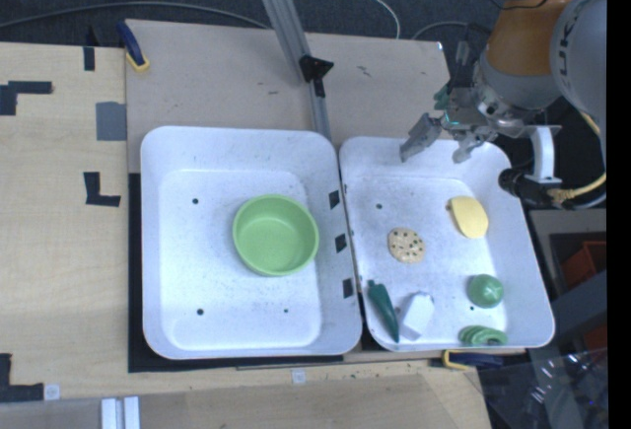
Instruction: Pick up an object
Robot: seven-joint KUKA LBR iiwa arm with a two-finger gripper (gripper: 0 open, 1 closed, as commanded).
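The bench has a light wooden top (59,250) on the left with some dark tape marks, and a brown board (227,72) lies behind the two white bins. A grey metal pole (281,13) goes across this board at a slant, and thin cables run on the dark floor behind. The left bin (168,319) holds a green bowl (275,235), which stands upright near its middle. The right bin (523,250) holds several small things: a yellow object (469,216) near the right wall, a round cookie (405,245) with dark spots near the middle, a green round object (484,290) lower on the right, a dark green piece (383,310) and a white piece (416,314) just beside each other at the front, and a flat green object (482,335) at the front right corner. The gripper (441,141) hangs over the back edge of the right bin, its two fingers spread apart with nothing between them, well apart from the objects below.
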